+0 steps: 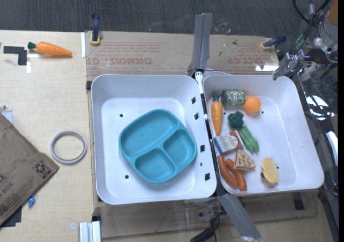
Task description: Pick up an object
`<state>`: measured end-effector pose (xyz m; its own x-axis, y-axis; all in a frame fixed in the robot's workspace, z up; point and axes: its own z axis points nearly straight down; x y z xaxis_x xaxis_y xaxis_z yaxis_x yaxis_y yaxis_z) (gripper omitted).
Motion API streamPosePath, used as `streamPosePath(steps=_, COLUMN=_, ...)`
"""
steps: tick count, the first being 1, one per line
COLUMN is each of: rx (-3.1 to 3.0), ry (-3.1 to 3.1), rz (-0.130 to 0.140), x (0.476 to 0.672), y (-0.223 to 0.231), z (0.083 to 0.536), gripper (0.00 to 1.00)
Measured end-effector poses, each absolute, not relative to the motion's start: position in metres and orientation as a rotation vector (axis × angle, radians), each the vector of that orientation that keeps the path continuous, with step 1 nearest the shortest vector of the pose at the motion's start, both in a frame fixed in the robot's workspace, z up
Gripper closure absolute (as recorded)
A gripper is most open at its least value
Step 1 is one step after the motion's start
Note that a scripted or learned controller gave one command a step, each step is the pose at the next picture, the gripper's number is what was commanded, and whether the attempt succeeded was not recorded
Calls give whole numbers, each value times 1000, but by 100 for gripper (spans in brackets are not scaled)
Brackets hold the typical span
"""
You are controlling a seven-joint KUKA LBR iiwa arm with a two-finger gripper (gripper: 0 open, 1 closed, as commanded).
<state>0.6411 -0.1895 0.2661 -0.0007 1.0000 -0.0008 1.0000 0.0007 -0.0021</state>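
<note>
The right bin [301, 144] holds several toy foods: a green can [233, 97], an orange [252, 105], a carrot [216, 116], broccoli [236, 119], a green vegetable [248, 139], a small carton [226, 142], a cracker [243, 160], red sausages [231, 173] and a yellow bun [269, 171]. My gripper [287, 66] hangs over the bin's far right corner, above and to the right of the orange, touching nothing. No object is in its grasp.
The left bin [107, 101] carries a blue divided plate [157, 145]. On the bench to the left lie a second carrot [49, 49], a grey tape ring [68, 146] and a cardboard box [16, 176]. Cables hang at the right edge.
</note>
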Motion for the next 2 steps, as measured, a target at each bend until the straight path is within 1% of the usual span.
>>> streamPosePath(steps=1, rx=-2190, ry=-2255, rz=0, x=660, y=-174, z=112, gripper=0)
streamPosePath(steps=2, rx=-2191, ry=-2251, rz=2, x=630, y=-133, z=92, gripper=0)
